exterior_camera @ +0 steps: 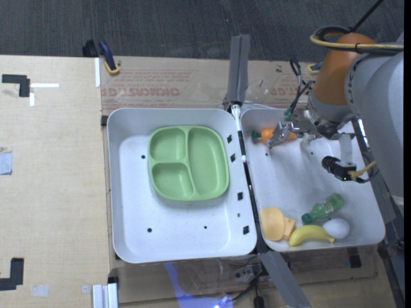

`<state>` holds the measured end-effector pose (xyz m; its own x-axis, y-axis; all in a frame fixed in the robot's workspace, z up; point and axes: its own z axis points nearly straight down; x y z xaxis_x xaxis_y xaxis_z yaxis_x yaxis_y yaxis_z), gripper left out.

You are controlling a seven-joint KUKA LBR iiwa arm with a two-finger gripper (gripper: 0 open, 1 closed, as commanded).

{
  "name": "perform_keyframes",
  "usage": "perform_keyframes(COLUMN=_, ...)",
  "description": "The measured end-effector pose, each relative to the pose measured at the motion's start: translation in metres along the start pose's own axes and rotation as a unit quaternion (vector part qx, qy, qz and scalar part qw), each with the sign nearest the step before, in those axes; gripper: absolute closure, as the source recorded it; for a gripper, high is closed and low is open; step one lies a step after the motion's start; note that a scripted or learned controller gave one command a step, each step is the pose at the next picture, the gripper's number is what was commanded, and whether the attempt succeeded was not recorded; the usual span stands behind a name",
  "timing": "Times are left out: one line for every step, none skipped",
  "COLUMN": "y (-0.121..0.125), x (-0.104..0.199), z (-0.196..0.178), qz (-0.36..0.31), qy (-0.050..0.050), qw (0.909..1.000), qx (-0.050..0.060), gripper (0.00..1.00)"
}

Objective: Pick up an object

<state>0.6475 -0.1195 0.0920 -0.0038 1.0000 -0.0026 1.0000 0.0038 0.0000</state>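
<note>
The end effector (277,135) hangs low over the far end of the right bin (359,191), its tips just beside a small orange object (266,134) near the bin's far-left corner; whether it is open or closed around anything cannot be told from here. At the bin's near end lie a yellow banana (310,236), a white egg-shaped piece (336,228), a green bottle (323,208) and a pale yellow slice (274,223). The left bin (128,223) holds a green divided plate (189,163)
</note>
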Motion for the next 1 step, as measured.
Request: perform_keyframes(y=0.0039, x=0.0089, z=0.0061, qz=0.082, qy=0.0, qw=0.9965, qx=0.015, gripper=0.0)
